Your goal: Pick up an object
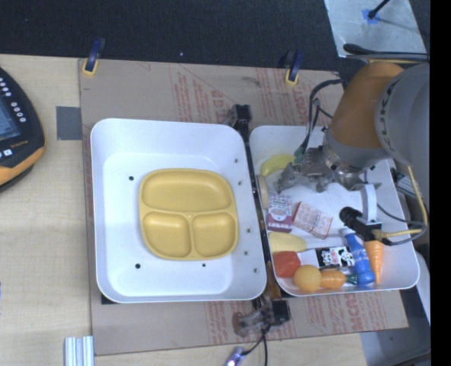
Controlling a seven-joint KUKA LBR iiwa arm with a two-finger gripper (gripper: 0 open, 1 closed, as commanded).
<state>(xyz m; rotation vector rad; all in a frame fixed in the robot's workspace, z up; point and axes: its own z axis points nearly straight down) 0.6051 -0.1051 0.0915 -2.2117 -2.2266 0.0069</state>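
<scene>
Gripper (305, 170) hovers low in the right bin (408, 280); can't tell its state. The pink packets (297, 216) lie just below it toward the bin's near edge.

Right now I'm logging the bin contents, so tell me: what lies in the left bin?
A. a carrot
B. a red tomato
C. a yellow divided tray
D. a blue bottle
C: the yellow divided tray lies alone in the middle of the left bin, while the small toys crowd the right bin.
</scene>
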